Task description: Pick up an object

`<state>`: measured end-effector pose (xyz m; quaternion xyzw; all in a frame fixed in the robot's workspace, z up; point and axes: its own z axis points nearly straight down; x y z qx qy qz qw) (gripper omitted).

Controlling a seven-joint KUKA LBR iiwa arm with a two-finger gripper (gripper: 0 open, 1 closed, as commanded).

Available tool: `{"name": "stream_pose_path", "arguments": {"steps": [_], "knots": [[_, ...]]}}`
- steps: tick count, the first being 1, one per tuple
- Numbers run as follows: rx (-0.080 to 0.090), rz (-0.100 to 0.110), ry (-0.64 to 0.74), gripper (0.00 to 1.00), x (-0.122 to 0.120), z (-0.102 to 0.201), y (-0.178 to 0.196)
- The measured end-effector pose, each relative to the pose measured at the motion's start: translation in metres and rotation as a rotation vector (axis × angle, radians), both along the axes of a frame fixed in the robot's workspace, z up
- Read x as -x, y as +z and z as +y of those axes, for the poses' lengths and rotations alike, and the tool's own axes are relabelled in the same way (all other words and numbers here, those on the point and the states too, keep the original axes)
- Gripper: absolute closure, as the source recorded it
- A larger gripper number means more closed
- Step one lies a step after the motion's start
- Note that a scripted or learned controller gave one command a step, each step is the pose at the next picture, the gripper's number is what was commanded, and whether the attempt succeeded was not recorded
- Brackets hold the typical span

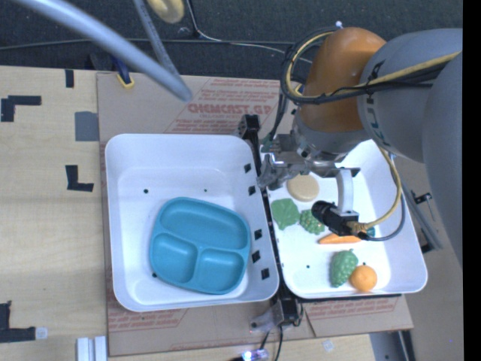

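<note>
The arm hangs low over the right bin [391, 277], end effector [304, 173] by the pale round cookie-looking thing [304, 188], probably lining up a grab there since the food's all clustered on that side, though its grip state can't be made out.

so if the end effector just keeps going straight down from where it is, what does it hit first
Most likely the pale round cookie-like piece in the right bin, which lies directly under the end effector. Depth is hard to judge from this slanted view, so it may instead land on the green leafy piece beside it.
</note>
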<state>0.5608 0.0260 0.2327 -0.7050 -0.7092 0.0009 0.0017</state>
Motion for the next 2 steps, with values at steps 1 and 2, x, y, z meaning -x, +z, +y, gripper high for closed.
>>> {"name": "stream_pose_path", "arguments": {"steps": [1,2], "knots": [[0.002,0.0,-0.003,1.0,0.0248,0.0438,-0.015],[0.002,-0.001,-0.004,0.0,0.0241,0.0432,-0.0147]]}}
